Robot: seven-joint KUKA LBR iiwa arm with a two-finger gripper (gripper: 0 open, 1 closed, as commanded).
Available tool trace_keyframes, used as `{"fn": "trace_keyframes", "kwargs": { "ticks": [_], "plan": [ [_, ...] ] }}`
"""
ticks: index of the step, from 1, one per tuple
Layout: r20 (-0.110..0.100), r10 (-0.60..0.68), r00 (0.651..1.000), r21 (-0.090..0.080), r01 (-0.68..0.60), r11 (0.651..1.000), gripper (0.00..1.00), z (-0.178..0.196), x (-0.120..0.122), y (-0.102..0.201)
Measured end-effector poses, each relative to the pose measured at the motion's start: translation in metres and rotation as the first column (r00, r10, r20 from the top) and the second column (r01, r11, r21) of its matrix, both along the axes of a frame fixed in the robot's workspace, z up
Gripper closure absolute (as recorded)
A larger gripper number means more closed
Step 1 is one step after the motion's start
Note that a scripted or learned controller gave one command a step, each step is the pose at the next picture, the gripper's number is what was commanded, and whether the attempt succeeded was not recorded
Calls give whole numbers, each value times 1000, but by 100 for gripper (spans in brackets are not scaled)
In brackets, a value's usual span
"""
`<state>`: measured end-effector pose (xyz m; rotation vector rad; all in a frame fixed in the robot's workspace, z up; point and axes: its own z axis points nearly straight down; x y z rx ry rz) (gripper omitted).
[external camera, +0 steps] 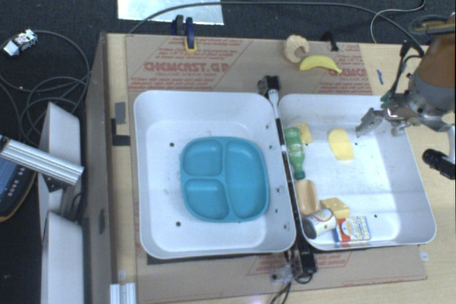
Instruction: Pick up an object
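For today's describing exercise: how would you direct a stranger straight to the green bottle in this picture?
Find the right-hand white bin of the two on the bench. Along its left wall, beside the divider, lies the green bottle, lengthwise with a white label. Its neighbours there, such as the pale yellow block, are yellowish; it alone is green.

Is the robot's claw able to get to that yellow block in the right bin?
Probably yes. The gripper hangs over the right bin, and the yellow block lies alone on bare floor just beside it, with nothing between them.
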<state>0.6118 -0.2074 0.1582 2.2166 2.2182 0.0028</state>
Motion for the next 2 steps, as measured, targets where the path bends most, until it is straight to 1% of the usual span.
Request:
{"fn": "trace_keyframes", "kwargs": {
  "ticks": [1,2],
  "plan": [
    [-5,3,1000,4,-3,1000,0,-75,28,55],
    [0,5,1000,2,-5,1000,100,-62,30,54]
  ]
}}
